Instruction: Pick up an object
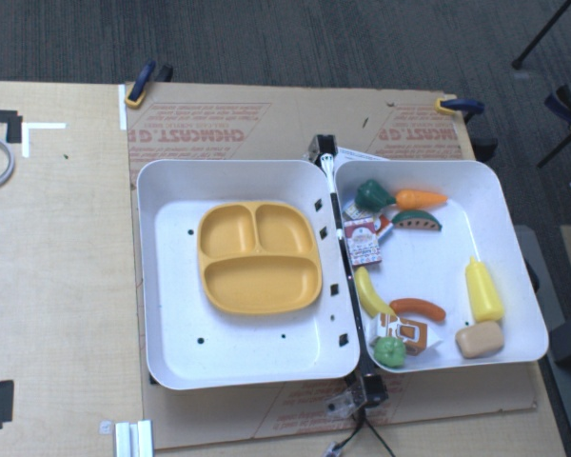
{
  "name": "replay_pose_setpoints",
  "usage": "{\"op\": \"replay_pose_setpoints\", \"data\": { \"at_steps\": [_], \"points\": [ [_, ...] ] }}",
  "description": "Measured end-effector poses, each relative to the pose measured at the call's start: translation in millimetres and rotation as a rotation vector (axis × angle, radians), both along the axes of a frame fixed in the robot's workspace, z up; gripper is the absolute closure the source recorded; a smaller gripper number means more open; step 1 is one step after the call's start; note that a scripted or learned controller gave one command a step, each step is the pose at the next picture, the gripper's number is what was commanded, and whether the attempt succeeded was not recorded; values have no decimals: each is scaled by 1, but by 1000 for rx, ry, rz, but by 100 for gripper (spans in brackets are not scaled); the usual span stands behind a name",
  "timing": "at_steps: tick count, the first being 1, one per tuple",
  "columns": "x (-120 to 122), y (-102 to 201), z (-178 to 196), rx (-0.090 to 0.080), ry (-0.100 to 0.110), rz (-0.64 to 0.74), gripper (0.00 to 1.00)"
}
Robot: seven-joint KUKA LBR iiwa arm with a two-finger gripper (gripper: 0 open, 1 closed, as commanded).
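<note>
Objects for picking crowd the right bin, at the frame's centre right: a carrot and green vegetable at its top, a banana against its left wall, a yellow bottle and tan bread roll lower right. Left of it, the left bin holds a yellow divided plate. The pincer's state cannot be told.

The cardboard sheet under the bins bears upside-down red "CHEMCAST GP".
</note>
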State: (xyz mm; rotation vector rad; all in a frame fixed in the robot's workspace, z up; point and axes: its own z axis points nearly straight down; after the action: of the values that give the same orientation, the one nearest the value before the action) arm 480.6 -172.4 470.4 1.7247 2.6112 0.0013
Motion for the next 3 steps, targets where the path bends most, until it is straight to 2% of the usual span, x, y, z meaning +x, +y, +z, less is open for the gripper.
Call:
{"op": "replay_pose_setpoints", "data": {
  "at_steps": [1, 3],
  "points": [
    [-2, 12, -137, 3, 9, 220, 100],
    [1, 12, -117, -2, 2, 222, 100]
  ]
}}
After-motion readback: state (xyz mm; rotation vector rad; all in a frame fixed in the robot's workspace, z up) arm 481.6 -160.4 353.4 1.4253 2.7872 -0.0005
